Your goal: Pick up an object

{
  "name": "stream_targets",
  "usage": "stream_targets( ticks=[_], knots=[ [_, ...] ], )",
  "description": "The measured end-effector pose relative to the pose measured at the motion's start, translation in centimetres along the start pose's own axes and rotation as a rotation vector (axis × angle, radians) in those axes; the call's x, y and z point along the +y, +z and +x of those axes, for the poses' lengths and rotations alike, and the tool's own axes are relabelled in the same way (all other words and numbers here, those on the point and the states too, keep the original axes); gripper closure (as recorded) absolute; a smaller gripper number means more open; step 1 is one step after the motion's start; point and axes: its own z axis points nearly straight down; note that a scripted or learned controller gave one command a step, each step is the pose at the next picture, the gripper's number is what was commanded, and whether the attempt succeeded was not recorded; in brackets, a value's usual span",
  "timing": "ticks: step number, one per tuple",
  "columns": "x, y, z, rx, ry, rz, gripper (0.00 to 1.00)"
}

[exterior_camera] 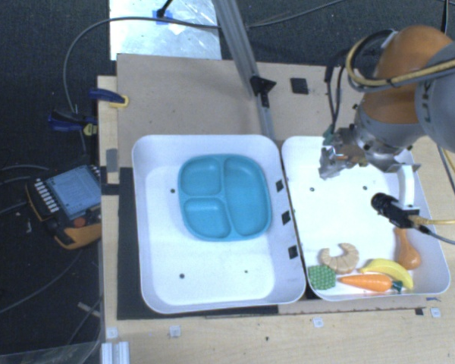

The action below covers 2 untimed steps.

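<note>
Hovering my claw [332,160] over the upper-left part of the right bin [341,226], with bare white floor under it. I can't tell how wide it's set, and I'm seeing nothing in it. The pickable things are all sitting well apart from me, bunched along that bin's lower edge in the camera view.

Risks I'm expecting, big to small:
- My arm [409,59] is reaching in over the bin's right side. Dropping toward the lower corner, I'm likely crowding the rim and clipping it.
- Closing where I'm hanging now means grabbing air.
- The banana [387,270] and carrot [365,283] are lying touching. I'm probably nudging both and pinching neither, and the rounded skins are likely slipping.
- The orange-brown gourd-shaped piece [406,249] is lying near the right wall, leaving little room on that side.
- The croissant [341,256] and green piece [322,277] are sitting just beside the left wall. The green one is looking small and flat, so it's likely getting missed.

Surroundings:
- Dark floor [30,51] is running all around, with cables trailing over it.
- The tan surface [182,97] is carrying both bins side by side.
- The left bin [159,264] is holding a blue divided plate [225,197].
- A grey pole [239,29] is slanting in from the top toward the bins' far edge.
- A handheld controller [68,196] is lying on the floor at left.
- Blue-and-yellow clamps [98,97] are gripping the surface's left edge.
</note>
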Motion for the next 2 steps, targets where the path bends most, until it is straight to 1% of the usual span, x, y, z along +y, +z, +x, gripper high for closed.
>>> stream_targets(
  ticks=[2],
  knots=[
    [3.2, 1.1, 9.7, 0.0, 0.001, 0.001, 1.0]
  ],
)
